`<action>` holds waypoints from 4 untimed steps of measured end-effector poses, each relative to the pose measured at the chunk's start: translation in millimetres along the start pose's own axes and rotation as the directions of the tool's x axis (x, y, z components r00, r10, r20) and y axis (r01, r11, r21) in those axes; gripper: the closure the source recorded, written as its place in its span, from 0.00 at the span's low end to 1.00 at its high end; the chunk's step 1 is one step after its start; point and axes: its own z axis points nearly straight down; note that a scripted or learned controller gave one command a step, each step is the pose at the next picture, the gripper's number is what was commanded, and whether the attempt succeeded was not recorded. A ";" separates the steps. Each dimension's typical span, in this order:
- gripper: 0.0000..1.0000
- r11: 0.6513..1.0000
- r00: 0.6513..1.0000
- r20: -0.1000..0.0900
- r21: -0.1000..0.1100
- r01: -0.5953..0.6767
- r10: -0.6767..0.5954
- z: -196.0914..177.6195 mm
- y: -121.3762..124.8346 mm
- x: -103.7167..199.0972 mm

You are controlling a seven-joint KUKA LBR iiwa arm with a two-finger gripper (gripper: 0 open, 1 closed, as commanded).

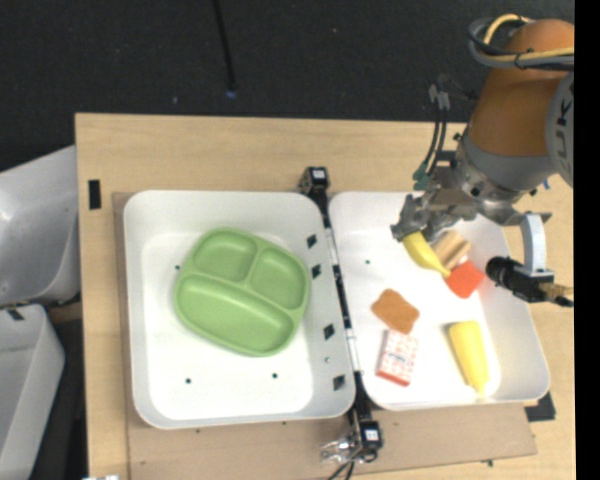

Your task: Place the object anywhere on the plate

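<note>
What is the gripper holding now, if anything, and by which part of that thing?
It cannot be told. The gripper is low in the right bin, right over one end of a yellow object, but the view does not show the object between its jaws.

From my remote seat I see a pale, light-wood tabletop (230,153) with a matte, even finish, its far edge running straight across the upper part of the view and its near edge cut off at the bottom. Beyond and around it lies a dark charcoal, speckled floor (130,38), carpet-like in texture, with a thin dark line (222,33), a cable or a seam, I cannot tell which, slanting across it near the top. To the left of the tabletop sit smooth white moulded plastic casings (25,238), glossy and catching soft highlights. The lighting is diffuse and overhead, casting faint shadows.
</note>
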 end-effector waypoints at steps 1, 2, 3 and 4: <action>1.00 1.000 1.000 0.001 0.001 -0.001 0.001 18.3 -2.1 47.6; 1.00 1.000 1.000 0.000 0.001 0.000 0.000 21.2 -3.3 90.3; 1.00 1.000 1.000 -0.001 0.002 0.001 -0.001 19.9 -11.4 135.0; 1.00 1.000 1.000 0.000 0.004 0.000 0.000 41.8 -16.2 185.9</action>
